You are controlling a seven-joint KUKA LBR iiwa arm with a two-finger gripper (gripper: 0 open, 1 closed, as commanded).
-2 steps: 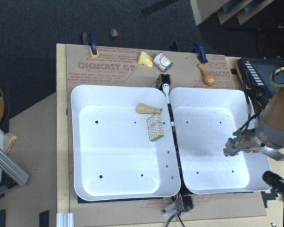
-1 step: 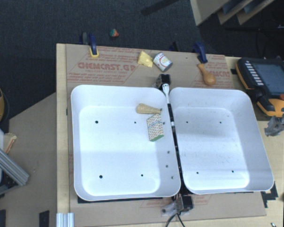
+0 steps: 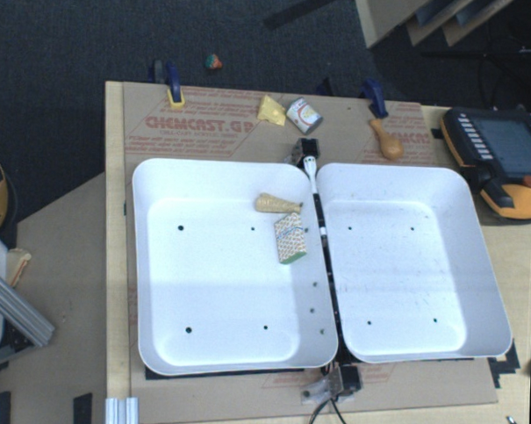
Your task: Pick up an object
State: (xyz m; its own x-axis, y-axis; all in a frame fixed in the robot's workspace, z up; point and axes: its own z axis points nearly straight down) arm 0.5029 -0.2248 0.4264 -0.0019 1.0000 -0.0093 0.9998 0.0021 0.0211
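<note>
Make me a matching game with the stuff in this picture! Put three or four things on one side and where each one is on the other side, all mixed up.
Things:
1. tan cone
2. patterned packet
3. yellow piece
4. wooden tool

Places:
A. on the board behind the right bin
B. in the left bin, nearest the camera of the two things there
C. on the board behind the left bin
D. in the left bin, just behind the packet

Pairs: 1-D, 2-B, 3-C, 4-A

left bin [image 3: 157, 272]: tan cone [image 3: 276, 204], patterned packet [image 3: 290, 239] | right bin [image 3: 457, 259]
</note>
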